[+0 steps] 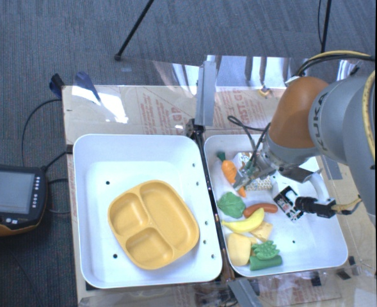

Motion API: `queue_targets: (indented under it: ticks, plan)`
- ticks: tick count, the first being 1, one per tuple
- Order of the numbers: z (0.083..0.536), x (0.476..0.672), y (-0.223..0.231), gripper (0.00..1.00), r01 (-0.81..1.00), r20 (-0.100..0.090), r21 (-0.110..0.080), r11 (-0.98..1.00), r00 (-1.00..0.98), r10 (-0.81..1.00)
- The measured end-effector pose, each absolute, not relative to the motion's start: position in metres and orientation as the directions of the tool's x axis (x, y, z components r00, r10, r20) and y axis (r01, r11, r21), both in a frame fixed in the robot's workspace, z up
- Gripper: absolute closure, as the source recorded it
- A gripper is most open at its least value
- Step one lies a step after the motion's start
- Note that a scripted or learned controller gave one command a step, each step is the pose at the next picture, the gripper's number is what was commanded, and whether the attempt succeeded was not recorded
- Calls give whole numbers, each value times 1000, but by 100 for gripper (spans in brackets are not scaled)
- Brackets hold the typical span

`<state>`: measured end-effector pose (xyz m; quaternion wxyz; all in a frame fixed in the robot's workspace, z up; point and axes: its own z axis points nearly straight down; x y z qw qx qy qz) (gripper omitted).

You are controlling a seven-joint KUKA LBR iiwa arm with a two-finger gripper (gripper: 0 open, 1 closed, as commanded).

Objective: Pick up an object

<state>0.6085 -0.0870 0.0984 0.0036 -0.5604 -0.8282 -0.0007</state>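
Camera view puts my gripper (pixel 249 171) right of centre, beside the orange plastic carrot (pixel 229 171). Its grip I cannot tell.

Grey arm (pixel 345 117), orange band (pixel 300 110)

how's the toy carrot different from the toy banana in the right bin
The carrot is orange with a green top; the banana is plain yellow. The carrot is short and straight, the banana longer and curved. The carrot lies right beside the gripper; the banana lies farther from it, nearer the bin's front. Both are toy foods in one bin.
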Motion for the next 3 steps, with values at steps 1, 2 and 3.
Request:
queue_targets:
  ticks: [1,2,3]
  plan:
    - [112,568,-121,100,868,5,-5,496,-496,868]
    - [307,581,-37,100,989,-1,0,151,-151,989]
    - [303,580,-37,0,988,-1,-7,151,-151,989]
